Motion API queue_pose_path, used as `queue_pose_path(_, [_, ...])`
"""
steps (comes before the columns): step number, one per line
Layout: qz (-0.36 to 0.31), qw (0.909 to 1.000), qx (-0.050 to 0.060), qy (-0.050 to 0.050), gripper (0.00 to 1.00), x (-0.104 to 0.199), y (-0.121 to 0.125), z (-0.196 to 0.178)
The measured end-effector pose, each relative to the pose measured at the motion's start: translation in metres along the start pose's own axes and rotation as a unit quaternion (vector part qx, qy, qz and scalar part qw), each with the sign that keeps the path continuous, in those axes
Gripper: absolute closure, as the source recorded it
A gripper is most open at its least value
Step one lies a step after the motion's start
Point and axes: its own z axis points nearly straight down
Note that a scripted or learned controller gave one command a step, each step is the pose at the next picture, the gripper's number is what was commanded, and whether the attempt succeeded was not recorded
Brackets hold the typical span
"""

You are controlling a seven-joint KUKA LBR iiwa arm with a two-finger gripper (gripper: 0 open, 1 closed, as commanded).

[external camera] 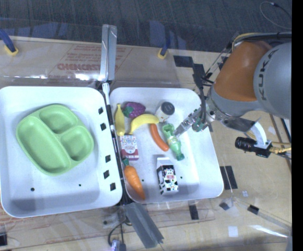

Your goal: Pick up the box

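Two small boxes lie in the right bin. A red and white carton rests by the bin's left wall. A black and white cow-patterned carton lies near the front. My gripper hangs over the bin's right half, just above the top end of a green bottle. It is well apart from both cartons, up and to the right of the cow-patterned one. Nothing shows as held.
Also in the right bin are a yellow banana, purple grapes, a small round jar, and two carrots. The left bin holds a green divided plate. The arm fills the right side.
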Motion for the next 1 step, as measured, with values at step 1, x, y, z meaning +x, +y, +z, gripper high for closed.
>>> queue_pose_path(1, [0.170, 0.9852, -0.011, -0.011, 1.00, -0.0265, -0.0133, 0.0700])
